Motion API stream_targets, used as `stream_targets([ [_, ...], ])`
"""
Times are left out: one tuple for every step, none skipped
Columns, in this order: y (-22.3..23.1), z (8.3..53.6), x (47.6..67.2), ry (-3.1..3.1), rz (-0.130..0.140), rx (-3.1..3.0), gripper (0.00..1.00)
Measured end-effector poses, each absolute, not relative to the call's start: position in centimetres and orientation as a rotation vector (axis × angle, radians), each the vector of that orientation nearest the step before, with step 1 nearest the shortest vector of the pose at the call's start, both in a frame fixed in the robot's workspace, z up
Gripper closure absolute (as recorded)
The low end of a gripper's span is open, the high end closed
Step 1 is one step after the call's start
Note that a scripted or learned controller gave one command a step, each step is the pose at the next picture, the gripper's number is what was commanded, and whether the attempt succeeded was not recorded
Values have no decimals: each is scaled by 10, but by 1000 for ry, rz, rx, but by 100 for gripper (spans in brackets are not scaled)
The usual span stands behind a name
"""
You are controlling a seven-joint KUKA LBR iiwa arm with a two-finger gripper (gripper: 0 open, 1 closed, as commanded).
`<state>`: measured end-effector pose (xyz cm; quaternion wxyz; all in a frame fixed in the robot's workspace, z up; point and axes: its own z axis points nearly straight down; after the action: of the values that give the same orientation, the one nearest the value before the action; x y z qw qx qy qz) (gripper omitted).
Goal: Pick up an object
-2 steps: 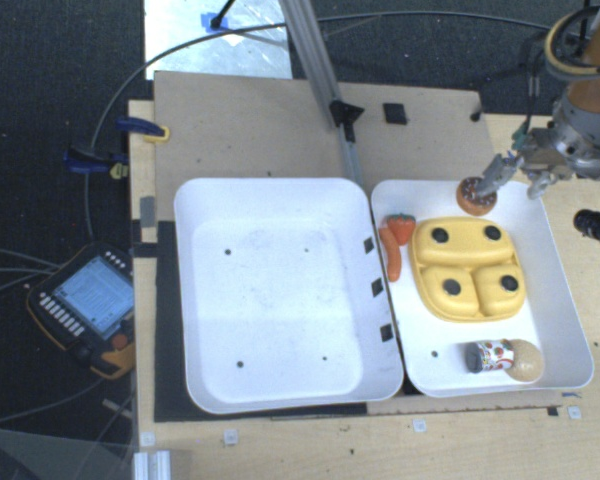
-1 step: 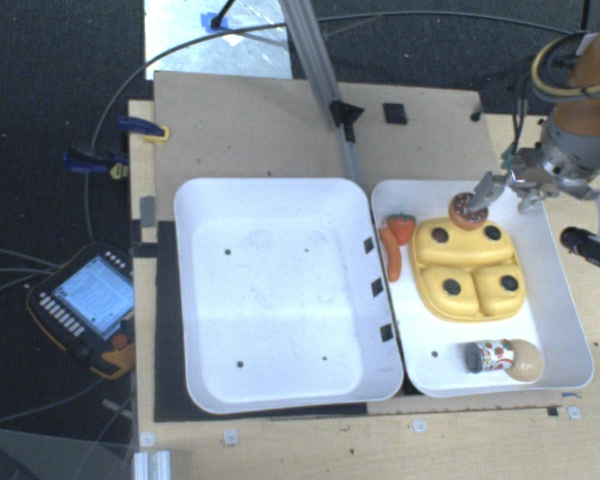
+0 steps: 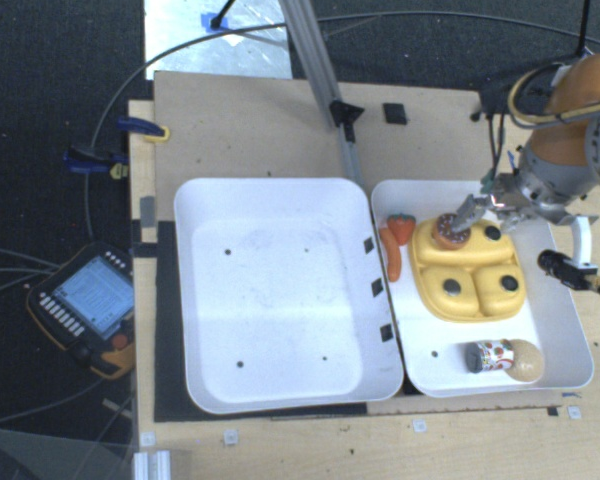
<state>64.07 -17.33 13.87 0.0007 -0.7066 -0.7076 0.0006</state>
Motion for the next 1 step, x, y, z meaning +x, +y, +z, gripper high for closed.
stream_targets([
  [-174,153,643,-2229,-4,-2222,100],
])
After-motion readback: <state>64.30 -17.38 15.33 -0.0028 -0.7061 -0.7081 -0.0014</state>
